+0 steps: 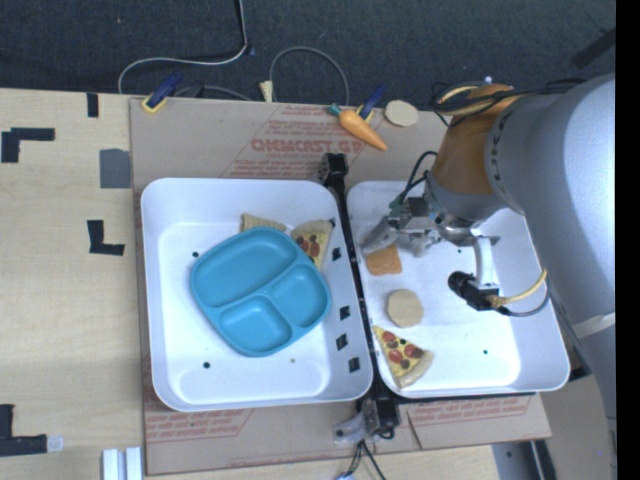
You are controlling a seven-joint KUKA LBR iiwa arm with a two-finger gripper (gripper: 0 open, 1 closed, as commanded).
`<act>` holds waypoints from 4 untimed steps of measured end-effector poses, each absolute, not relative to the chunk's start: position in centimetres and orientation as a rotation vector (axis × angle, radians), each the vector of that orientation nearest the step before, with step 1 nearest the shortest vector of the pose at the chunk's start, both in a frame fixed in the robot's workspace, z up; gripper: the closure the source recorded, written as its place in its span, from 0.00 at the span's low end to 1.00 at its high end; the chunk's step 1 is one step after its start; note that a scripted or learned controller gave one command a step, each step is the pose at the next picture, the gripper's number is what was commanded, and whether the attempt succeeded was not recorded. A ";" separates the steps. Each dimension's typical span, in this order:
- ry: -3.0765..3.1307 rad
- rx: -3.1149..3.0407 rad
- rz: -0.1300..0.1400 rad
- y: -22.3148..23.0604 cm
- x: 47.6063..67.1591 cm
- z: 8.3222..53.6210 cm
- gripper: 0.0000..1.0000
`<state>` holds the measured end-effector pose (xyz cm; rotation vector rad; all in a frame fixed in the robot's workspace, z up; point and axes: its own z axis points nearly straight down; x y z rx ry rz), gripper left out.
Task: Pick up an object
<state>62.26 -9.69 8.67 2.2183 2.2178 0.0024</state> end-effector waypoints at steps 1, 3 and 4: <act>2.223 2.216 0.004 -10.7 67.0 8.5 0.00; 2.223 2.216 0.002 -11.2 66.1 8.6 0.00; 2.218 2.217 0.003 -10.7 61.3 8.7 0.00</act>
